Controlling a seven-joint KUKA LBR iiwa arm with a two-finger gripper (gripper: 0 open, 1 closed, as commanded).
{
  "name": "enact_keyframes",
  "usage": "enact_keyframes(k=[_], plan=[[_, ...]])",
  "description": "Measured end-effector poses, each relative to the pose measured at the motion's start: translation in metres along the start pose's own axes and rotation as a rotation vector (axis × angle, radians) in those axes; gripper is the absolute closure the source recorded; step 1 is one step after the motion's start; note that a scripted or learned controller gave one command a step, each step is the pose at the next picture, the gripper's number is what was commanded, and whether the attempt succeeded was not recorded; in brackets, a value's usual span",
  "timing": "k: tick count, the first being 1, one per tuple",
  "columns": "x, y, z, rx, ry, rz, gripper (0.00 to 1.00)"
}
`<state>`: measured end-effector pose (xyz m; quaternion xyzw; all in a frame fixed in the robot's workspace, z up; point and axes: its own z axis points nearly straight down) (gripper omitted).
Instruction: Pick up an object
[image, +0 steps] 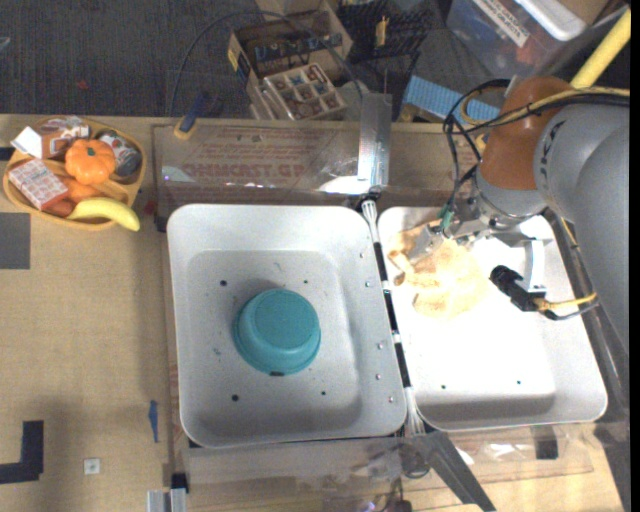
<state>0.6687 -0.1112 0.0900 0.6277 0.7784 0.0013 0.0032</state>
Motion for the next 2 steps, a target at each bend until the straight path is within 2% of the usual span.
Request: enact_keyframes(k=[1,2], plan=[[0.000,0.002,-0.013,-0.006,-0.005,-0.003,1.00],[0.030,0.006,-0.096,0.002,0.001,-0.205,1.00]])
